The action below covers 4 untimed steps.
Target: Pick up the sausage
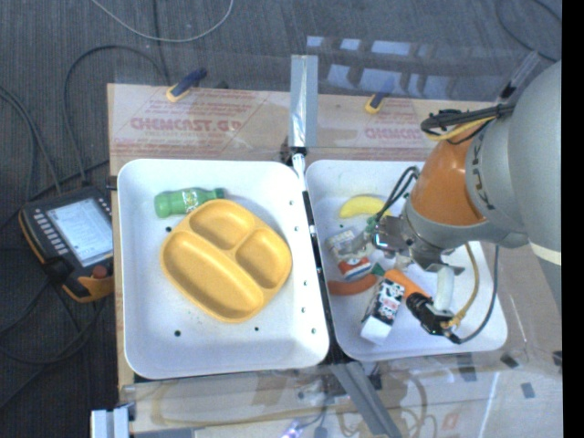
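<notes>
Orange-banded arm [456,190] over sausage [351,286], banana [360,207], milk carton [383,310].

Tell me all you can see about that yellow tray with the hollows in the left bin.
The yellow divided plate looks like moulded plastic, glossy, rounded in outline, with three shallow compartments, all bare. It lies flat, open side up, turned at a slant near the middle of the left bin. A green bottle lies on its side just beyond the plate's upper edge, close to or touching the rim; the view does not settle which. Nothing else is near it, and the arm is over the other bin.
</notes>
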Each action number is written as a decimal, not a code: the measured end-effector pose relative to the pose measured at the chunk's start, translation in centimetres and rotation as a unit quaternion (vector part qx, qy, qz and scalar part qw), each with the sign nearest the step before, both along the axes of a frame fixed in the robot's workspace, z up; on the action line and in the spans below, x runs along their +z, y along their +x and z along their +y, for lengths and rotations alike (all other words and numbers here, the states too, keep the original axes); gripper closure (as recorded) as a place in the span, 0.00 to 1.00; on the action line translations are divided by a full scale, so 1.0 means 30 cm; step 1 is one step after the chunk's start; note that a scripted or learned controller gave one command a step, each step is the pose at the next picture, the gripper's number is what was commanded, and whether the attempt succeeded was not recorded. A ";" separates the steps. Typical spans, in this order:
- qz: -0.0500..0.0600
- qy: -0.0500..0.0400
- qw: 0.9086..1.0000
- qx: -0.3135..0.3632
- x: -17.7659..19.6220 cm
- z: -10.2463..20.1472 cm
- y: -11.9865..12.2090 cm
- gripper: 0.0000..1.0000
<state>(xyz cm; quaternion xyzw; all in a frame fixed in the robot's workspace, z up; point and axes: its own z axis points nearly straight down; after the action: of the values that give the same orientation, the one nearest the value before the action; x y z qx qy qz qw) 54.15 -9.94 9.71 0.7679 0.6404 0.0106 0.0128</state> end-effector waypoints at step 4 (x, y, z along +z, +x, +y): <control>0.002 0.016 0.929 -0.370 -0.006 0.015 -0.159 0.00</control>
<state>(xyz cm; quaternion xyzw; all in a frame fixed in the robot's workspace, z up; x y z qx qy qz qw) 49.38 -9.49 9.53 0.9504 0.3108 0.0138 0.0023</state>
